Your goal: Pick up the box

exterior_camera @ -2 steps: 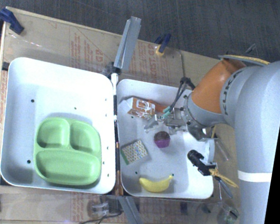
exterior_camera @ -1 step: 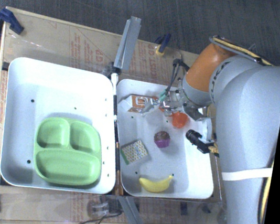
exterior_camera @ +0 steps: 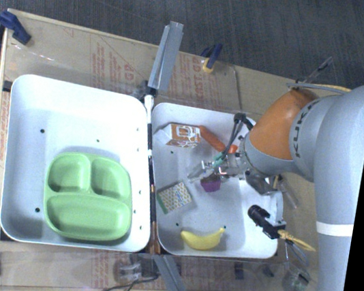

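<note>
The bench [exterior_camera: 79, 55] bears 2 shallow white bins side by side. The left bin [exterior_camera: 27, 122] holds a green divided tray [exterior_camera: 88, 197] with 3 compartments, lying flat toward the near side of the bin. The right bin [exterior_camera: 234, 243] holds the smaller things. The box [exterior_camera: 184, 135], white and orange-brown with a printed face, lies near the far wall of the right bin, toward its left corner. An orange stick-shaped object [exterior_camera: 213, 140] lies just beside the box on its right, apparently touching it. A patterned green-and-grey packet [exterior_camera: 174, 197] lies flat in the middle of the bin near its left wall, and a yellow banana [exterior_camera: 202, 238] lies near the near wall, curved upward at its ends. A small purple object [exterior_camera: 211, 184] sits in the centre of the bin. The grey arm [exterior_camera: 334, 167] with its orange band [exterior_camera: 278, 126] reaches in from the right, and the gripper [exterior_camera: 214, 169] hangs low over the middle of the bin, directly above or touching the purple object; which of the 2 cannot be told. The gripper is apart from the box, which lies nearer the far wall. Whether the gripper is parted or closed cannot be told from this angle, since its metal parts blur together.
</note>
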Robot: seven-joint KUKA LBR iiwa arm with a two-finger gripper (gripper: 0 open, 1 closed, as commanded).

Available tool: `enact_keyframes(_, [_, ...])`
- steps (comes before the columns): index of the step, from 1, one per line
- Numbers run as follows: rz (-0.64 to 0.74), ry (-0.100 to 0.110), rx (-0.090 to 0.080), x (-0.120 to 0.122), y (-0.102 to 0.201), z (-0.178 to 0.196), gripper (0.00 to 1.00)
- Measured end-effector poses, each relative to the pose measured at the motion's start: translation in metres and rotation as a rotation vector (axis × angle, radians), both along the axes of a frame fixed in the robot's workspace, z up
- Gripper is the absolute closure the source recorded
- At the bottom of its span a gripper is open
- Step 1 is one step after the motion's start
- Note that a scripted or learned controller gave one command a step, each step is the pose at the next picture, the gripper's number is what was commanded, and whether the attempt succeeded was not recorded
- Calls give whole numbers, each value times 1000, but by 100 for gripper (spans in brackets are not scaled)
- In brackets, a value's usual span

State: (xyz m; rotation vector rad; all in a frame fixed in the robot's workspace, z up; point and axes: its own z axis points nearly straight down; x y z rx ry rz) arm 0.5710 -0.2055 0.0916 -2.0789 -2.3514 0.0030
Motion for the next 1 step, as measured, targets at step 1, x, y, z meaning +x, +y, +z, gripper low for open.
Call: enact_keyframes(1, [4, 1, 0, 0, 0, 10, 100])
